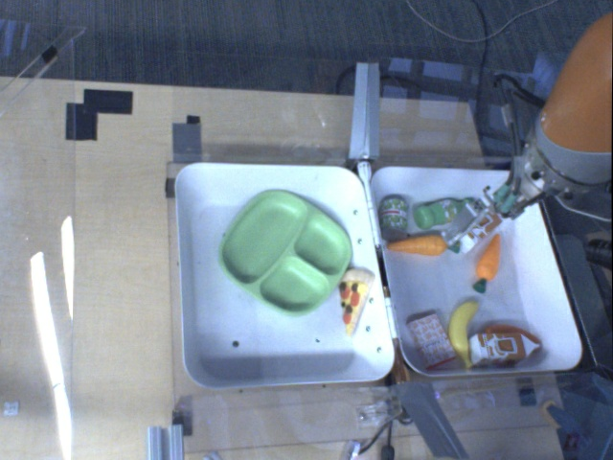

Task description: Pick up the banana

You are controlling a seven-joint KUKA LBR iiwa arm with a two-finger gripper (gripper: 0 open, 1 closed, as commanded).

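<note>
Fingers of the gripper [476, 220] hang over the right bin's [565, 300] far end; their spread I cannot tell. Curved and yellow with a green tip, the banana [463, 328] lies near the front wall, between a printed box [430, 339] and a red-labelled bottle [505, 345], print unreadable. Two tapered orange carrots [418, 246] [488, 262] lie behind.

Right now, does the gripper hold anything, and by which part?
Cannot be told: the gripper is low over the green bottle, far from the banana.
</note>
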